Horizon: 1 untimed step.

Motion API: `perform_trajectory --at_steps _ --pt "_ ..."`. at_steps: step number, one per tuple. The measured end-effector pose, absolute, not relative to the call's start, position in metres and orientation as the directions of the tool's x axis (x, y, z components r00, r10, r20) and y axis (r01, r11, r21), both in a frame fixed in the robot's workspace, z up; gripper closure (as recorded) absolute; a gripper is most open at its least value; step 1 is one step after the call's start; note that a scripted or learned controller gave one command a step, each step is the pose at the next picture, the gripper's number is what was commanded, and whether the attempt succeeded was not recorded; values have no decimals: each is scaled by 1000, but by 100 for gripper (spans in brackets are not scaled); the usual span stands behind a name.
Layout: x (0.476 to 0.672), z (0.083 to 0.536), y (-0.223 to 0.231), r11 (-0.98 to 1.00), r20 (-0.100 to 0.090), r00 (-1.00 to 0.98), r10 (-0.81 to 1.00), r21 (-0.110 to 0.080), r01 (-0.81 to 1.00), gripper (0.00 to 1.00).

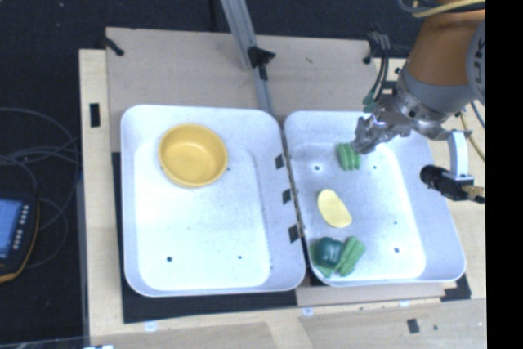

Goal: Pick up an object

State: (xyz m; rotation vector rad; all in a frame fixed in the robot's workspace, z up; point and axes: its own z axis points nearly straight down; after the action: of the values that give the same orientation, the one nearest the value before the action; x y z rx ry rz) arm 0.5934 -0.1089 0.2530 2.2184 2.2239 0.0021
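My gripper (pixel 363 138) hangs over the upper middle of the right bin (pixel 409 208), reaching in from the right. Just below its tip and to the left lies a small light green ribbed object (pixel 349 158); whether the gripper touches it I cannot tell. A pale yellow oval piece (pixel 333 208) rests on the bin floor further toward the front. At the front left corner of that bin a dark teal object (pixel 327 250) sits against a second green ribbed object (pixel 352 256).
A yellow bowl (pixel 193 154) stands at the back left of the left bin (pixel 204 249). A grey metal post (pixel 233 0) rises behind the wall between the bins. Dark clips (pixel 286 196) line that wall.
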Motion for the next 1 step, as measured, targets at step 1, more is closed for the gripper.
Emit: perform_trajectory --at_steps 1 --pt "572 258 -55 4 1 -4 1000 2 1000 100"
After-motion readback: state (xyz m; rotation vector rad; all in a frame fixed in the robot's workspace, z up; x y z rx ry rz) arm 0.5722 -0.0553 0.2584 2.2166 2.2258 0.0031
